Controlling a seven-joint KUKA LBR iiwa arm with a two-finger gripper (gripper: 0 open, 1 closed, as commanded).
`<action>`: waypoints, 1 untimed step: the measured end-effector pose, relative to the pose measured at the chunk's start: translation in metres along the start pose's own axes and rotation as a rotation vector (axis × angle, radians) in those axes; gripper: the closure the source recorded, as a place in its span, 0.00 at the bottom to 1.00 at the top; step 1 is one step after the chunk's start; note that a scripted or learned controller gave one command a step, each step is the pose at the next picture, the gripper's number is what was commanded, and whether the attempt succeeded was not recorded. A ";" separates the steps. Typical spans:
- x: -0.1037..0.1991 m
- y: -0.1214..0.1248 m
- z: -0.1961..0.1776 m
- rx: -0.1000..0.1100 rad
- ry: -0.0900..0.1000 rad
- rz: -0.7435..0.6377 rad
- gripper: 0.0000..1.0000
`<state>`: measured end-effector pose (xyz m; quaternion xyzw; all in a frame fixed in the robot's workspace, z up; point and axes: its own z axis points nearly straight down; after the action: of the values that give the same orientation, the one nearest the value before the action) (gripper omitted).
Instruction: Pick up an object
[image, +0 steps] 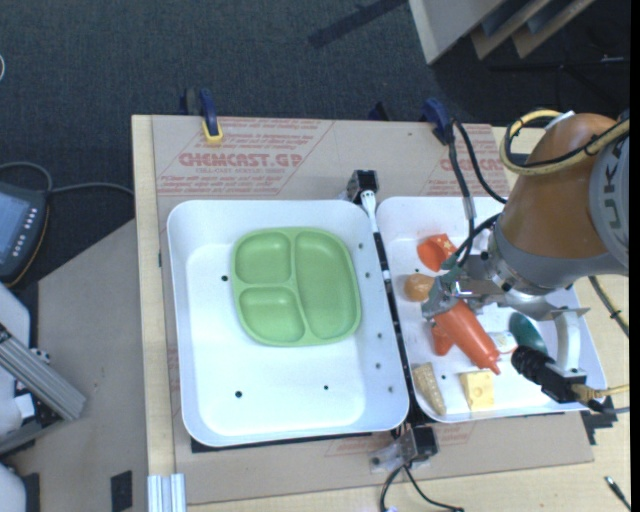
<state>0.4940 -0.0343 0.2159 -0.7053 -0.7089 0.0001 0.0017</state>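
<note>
My gripper (444, 298) hangs low over the right bin (400, 225), near that bin's left side. Right under it lies an orange carrot-shaped toy (466, 334), pointing toward the front right, its upper end meeting the gripper's tip. A tan rounded piece (417, 288) sits just left of the gripper. A red-orange pepper-like piece (434, 250) lies behind it. Nothing is seen lifted off the bin floor.
The left bin (200, 330) holds a green divided plate (297, 285). At the right bin's front lie a yellow wedge (478, 390) and a tan strip (428, 386). A teal piece (526, 329) lies right of the carrot. The arm covers the bin's right back part.
</note>
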 end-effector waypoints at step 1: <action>0.033 0.009 0.001 -0.004 -0.002 0.000 1.00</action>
<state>0.5033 -0.0017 0.2154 -0.7054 -0.7088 -0.0007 -0.0004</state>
